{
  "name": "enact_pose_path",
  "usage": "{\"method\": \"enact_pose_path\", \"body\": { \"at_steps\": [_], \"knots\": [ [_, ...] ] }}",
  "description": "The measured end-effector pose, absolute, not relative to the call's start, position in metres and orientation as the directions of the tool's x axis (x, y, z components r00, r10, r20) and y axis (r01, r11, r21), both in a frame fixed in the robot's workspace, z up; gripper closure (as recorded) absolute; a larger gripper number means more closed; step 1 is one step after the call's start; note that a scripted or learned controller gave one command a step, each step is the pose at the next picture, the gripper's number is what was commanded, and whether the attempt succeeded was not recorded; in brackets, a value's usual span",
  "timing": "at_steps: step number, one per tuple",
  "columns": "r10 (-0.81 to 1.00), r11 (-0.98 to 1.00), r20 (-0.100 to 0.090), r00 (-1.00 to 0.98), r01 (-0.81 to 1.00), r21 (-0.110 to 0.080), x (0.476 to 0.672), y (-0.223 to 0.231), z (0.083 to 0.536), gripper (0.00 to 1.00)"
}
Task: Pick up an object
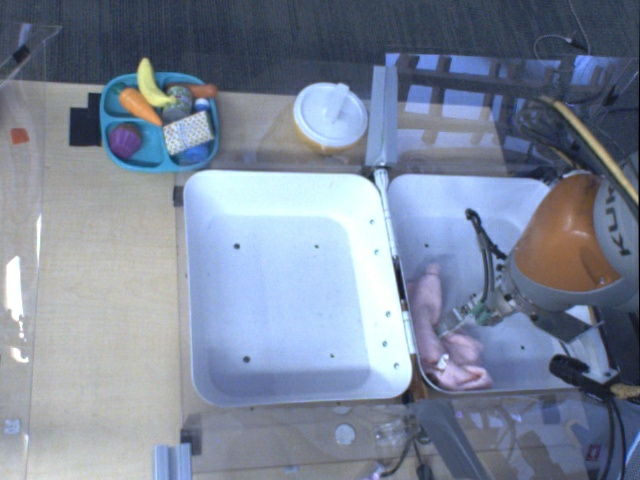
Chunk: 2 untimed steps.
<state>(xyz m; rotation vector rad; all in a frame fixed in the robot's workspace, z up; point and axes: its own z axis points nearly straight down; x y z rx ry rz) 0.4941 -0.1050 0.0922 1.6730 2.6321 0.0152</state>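
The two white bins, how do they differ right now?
The right bin holds pink soft objects near its left wall, with the tool beside them; the left bin shows bare floor. The arm hangs over the right bin, not the left. Both are shallow, white and set side by side.

The pale wooden surface [100, 298] carries two white bins, left bin [290, 283] and right bin [440, 208], touching; at the far side sit a blue tray [150, 160] and a lidded white cup [330, 116].
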Motion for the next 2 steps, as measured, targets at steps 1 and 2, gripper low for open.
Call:
{"method": "enact_pose_path", "body": {
  "at_steps": [1,2],
  "knots": [
    [0.905,0.425,-0.014,-0.425,0.905,0.025,0.496,-0.104,0.104,1.00],
    [0.706,0.708,-0.003,-0.708,0.706,0.004,0.488,-0.071,0.185,1.00]
  ]
}}
